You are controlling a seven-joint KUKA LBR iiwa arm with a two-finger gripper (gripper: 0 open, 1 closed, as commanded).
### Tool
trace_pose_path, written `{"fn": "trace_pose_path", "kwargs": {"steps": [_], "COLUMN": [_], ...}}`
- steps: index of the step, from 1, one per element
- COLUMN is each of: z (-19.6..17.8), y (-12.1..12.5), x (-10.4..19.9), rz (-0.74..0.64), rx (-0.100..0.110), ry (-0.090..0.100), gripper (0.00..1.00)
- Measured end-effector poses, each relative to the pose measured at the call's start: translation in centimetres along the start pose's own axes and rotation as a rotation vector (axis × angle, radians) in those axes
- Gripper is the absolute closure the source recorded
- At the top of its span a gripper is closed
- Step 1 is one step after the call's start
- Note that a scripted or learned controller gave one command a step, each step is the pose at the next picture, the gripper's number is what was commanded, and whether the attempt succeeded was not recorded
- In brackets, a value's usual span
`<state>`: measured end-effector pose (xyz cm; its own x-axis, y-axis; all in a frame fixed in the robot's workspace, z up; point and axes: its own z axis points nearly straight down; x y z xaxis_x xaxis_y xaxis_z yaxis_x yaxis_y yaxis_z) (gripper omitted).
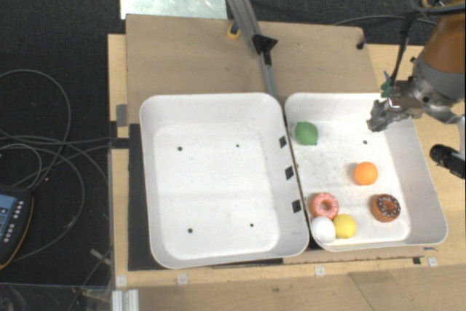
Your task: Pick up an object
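The right bin (342,146) holds a green ball (306,133) near its left wall, an orange ball (365,173) in the middle, and a chocolate doughnut (385,207) at the front right. A pink doughnut (324,205), a white ball (322,229) and a yellow ball (344,226) cluster at the front left. My gripper (378,121) hangs over the bin's back right part, above and right of the orange ball, with nothing seen between its fingers.
The left bin (211,178) sits beside the right one, sharing a middle wall with black clips. A slanted metal pole (240,4) crosses the back of the bench. Cables lie on the floor at the left.
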<state>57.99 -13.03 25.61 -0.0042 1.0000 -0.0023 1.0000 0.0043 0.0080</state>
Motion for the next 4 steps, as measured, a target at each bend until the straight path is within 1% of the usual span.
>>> {"fn": "trace_pose_path", "kwargs": {"steps": [1, 2, 3, 4], "z": [1.2, 0.3, 2.0, 1.1], "y": [0.9, 2.7, 4.0, 5.5], "x": [5.5, 10.6, 15.8, 21.0], "rz": [-0.006, -0.007, -0.006, -0.007], "rx": [0.007, 0.004, 0.007, 0.004], "ry": [0.004, 0.004, 0.004, 0.005], "gripper": [1.0, 1.0, 1.0, 1.0]}}
